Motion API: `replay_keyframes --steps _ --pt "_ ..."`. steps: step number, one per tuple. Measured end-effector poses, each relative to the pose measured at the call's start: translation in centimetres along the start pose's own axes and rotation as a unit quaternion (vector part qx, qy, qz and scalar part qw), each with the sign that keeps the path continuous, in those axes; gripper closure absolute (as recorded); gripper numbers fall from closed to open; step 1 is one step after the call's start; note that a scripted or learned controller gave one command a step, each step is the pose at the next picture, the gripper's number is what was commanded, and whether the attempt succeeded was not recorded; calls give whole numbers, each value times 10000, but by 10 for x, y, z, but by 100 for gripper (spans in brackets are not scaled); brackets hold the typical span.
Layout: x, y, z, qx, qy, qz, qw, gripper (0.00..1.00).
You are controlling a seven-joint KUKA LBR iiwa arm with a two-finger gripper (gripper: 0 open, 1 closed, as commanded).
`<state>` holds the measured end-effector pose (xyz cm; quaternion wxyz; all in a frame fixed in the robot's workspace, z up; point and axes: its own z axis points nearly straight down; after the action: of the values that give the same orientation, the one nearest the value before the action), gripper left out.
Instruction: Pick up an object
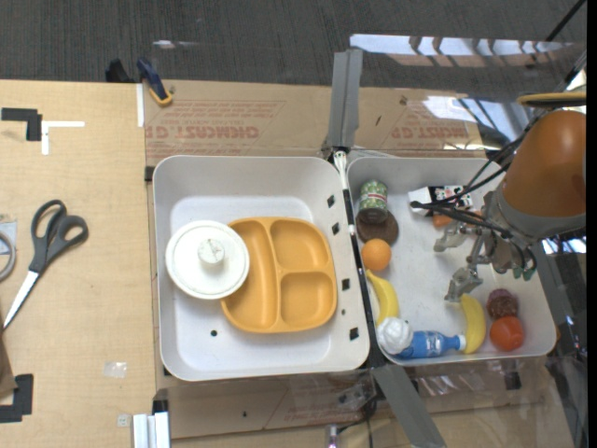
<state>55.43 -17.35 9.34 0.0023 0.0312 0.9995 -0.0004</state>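
Blue-labelled bottle [422, 343] is lying nearest the camera, below and left of the gripper [460, 267], with a banana [475, 322] just beneath it. The gripper is hovering with fingers spread, gripping nothing. Farther left, an orange [377, 254] and jar [373, 211] are sitting.

Arm [550, 171]: grey, orange band above wrist, entered from the right over the right bin [424, 174]. Gripper [457, 264]: pointed down above that bin's floor, jaws spread apart, nothing between them.
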Motion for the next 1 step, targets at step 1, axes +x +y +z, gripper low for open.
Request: replay_keyframes --steps 1 --pt "68 -37 -4 16 -88 290 9995 0"
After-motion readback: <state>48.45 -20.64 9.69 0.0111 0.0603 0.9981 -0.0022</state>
